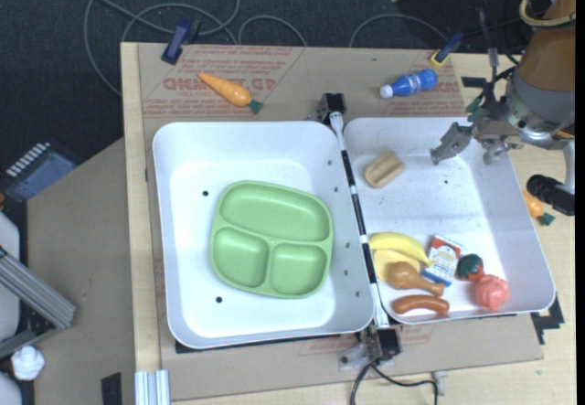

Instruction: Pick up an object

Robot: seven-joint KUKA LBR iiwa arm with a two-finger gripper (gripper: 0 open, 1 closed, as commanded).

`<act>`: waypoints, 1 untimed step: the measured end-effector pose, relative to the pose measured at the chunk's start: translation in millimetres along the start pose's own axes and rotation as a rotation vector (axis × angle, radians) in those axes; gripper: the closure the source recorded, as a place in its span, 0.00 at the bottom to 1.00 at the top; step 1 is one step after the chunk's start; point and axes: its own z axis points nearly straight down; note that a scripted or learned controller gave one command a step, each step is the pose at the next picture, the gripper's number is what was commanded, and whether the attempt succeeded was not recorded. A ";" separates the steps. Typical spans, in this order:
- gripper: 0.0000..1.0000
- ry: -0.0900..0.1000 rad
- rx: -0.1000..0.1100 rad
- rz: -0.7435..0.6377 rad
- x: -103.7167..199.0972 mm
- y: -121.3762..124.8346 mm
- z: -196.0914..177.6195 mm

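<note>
White plastic makes up both shallow bins on the bench. The left bin carries a green divided tray, while the right bin holds the likely pick targets: a tan bread-like block alone near its upper left, and a cluster crowded into the lower corner, namely a banana, a brown drumstick, a sausage, a small red-and-white carton and a red fruit-like toy. That heap lies low in the bin, probably because things slide there when dropped. The end effector hangs over the upper right part of the right bin with its two fingers spread apart and nothing between them, apart from every toy; the bread-like block is nearest and stands clear of neighbours, so it looks the easiest grasp. Outside the bins, an orange carrot and a blue bottle lie on the cardboard sheet, which bears faded red printing; it begins with something like "CHEM", but the rest is too faint to read. The carton's label is too small to make out.
</note>
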 end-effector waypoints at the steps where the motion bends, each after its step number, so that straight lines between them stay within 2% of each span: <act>1: 0.00 0.001 0.003 0.000 57.8 58.2 85.3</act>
